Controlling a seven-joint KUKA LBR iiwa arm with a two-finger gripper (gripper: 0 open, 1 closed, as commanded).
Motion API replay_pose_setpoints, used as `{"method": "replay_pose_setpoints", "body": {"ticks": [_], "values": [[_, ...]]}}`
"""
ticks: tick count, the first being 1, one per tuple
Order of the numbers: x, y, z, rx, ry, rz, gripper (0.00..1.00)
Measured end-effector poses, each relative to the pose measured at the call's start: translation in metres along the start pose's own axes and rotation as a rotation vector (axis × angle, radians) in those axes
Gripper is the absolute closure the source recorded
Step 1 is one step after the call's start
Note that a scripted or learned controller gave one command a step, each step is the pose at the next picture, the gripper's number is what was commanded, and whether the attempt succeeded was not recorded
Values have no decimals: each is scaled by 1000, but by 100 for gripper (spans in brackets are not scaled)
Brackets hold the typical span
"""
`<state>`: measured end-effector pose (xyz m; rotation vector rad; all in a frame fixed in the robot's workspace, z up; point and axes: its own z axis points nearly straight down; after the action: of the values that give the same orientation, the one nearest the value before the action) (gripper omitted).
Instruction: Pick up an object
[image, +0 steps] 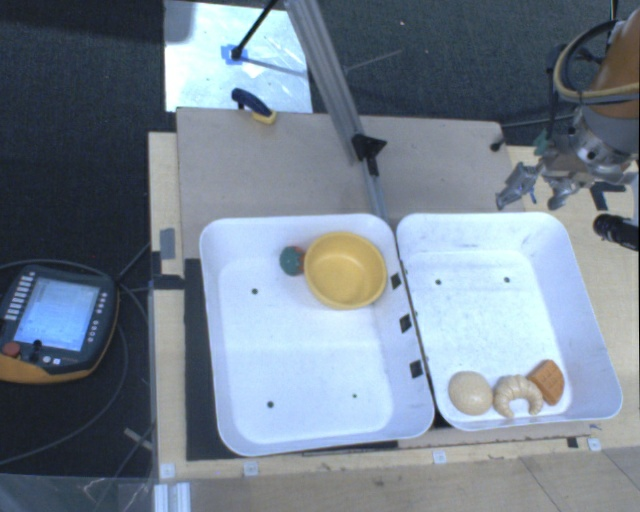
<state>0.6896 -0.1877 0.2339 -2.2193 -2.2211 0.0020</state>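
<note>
Fingers spread open beyond right bin's far rim.

Count: 2 white bins, left bin and right bin, side by side.

Left bin: 2 items, namely 1 yellow bowl and 1 small dark green ball just beside it.

Right bin: 3 items along the near edge, namely 1 pale round bun, 1 croissant and 1 orange-brown toast-like piece.

That makes 5 loose objects across both bins.

Elsewhere: 1 arm with 1 gripper, 1 teach pendant on the floor, 1 yellow-and-black clamp at the far board edge, 1 slanted metal pole.
</note>
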Motion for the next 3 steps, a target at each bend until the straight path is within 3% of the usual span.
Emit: {"method": "replay_pose_setpoints", "body": {"ticks": [2, 3], "values": [[-1, -3, 104, 1, 0, 1, 0], [-1, -1, 90, -5, -2, -1, 100]]}}
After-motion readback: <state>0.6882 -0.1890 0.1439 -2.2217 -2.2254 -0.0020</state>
